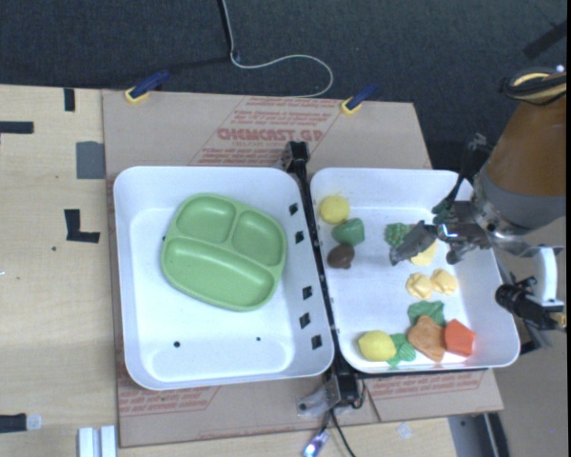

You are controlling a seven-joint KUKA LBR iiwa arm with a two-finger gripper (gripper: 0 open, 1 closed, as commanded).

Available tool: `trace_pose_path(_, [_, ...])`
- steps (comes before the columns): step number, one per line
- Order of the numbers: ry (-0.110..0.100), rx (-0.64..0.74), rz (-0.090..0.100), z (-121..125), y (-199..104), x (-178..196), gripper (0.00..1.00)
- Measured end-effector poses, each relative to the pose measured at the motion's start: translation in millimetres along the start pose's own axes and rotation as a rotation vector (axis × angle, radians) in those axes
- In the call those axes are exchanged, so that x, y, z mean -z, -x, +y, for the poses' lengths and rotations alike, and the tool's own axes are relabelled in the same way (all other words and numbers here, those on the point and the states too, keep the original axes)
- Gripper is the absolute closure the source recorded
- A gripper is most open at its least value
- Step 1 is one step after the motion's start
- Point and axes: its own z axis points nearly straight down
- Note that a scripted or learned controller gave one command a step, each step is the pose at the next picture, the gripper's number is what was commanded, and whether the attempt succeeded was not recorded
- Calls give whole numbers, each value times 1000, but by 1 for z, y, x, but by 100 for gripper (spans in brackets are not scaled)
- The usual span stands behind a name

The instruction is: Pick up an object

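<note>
Objects for picking lie scattered in the right bin (pixel 476 346), which sits touching the left bin (pixel 133 284) on my tabletop (pixel 38 255). I see a green divided plate (pixel 225 250) resting in the left bin. My arm (pixel 533 160) reaches over the right bin, and its tool (pixel 411 244) hangs low beside a green leafy piece (pixel 397 231) and a pale yellow piece (pixel 424 252); I cannot tell whether it is spread or pinched. Near the divider sit a yellow ball (pixel 334 208), a green chunk (pixel 349 230) and a brown lump (pixel 341 255). An orange wedge (pixel 426 336) and red block (pixel 459 337) lie at the near edge.
</note>
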Motion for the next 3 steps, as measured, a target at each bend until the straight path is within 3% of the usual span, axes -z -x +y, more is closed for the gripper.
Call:
trace_pose_path(1, [0,1,0,0,-1,10,100])
trace_pose_path(2, [10,9,1,19,-86,107,100])
trace_pose_path(3, [7,9,2,3,-158,175,100])
